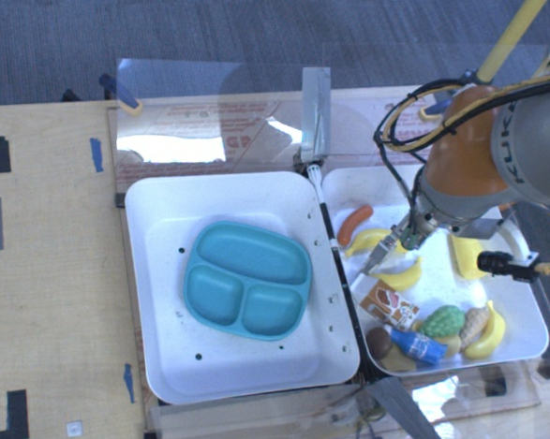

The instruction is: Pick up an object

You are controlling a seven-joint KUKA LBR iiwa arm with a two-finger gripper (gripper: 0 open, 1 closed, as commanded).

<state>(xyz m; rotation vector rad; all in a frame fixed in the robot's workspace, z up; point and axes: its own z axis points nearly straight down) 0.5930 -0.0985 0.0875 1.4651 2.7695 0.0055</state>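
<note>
Right bin (537,341), near rim crowded: brown item (379,343), blue bottle (418,346), green toy (443,322), banana (485,332) packed along it, snack packet (390,303) just behind. Pincer (382,251) over the bin's left-middle, released, nothing gripped, tips beside a yellow piece (401,276). Red sausage (354,222) toward the bin's far-left corner; yellow block (467,257) by its right wall. Left of this bin, second bin (156,269) with teal divided plate (248,279), open margin around. Tan worktop (46,305) beyond; blue carpet (243,24) farthest.
</note>
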